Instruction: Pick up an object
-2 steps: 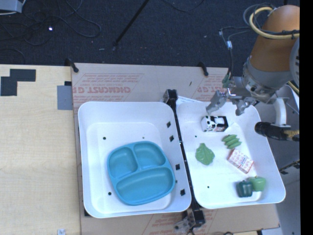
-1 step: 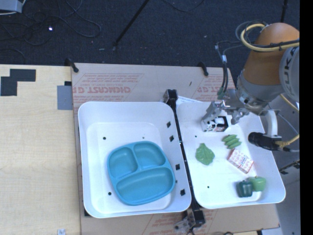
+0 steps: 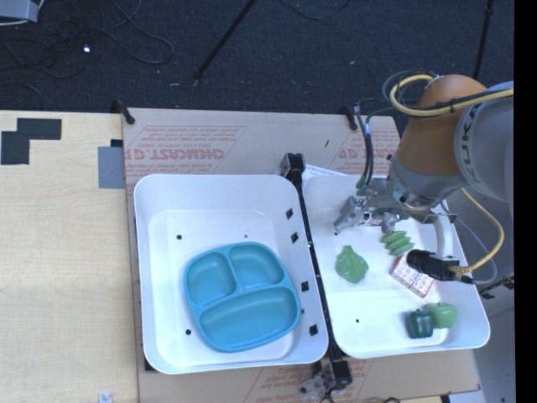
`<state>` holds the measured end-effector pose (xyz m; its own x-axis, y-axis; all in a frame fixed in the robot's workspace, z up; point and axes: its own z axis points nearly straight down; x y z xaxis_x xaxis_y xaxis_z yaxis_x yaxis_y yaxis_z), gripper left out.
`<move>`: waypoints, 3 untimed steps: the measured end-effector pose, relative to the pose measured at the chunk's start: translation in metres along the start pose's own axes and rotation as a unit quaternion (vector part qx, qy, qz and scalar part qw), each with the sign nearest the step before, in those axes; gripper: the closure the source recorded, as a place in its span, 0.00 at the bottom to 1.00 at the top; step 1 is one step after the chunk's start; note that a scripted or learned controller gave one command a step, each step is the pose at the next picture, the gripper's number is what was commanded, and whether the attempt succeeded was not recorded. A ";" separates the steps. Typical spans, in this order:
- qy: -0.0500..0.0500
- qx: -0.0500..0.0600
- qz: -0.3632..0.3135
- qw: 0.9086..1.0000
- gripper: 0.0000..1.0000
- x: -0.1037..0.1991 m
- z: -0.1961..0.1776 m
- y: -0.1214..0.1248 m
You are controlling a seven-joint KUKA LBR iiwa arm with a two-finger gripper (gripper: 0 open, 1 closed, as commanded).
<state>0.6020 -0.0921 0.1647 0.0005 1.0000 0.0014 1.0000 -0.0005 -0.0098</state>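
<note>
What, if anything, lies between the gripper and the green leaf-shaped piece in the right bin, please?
Nothing visible does. The gripper hangs over the upper part of the right bin, and the green leaf-shaped piece lies just below it on bare white floor. The ridged green piece sits off to the side.

You see a pale wooden bench (image 3: 59, 259) under a cardboard sheet (image 3: 210, 141); behind its far edge, dark carpet (image 3: 277, 49) carries loose black cables (image 3: 126, 23).

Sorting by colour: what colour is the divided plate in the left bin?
Light blue divided plate, camera view.
</note>
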 end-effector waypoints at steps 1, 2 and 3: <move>0.000 0.000 0.000 1.000 0.00 -0.004 0.063 -0.003; 0.000 -0.002 0.003 1.000 1.00 -0.006 0.049 -0.002; -0.001 -0.006 -0.001 1.000 1.00 0.000 -0.012 -0.002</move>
<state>0.6000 -0.0924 0.1770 -0.0008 1.0000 0.0001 1.0000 0.0008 0.0025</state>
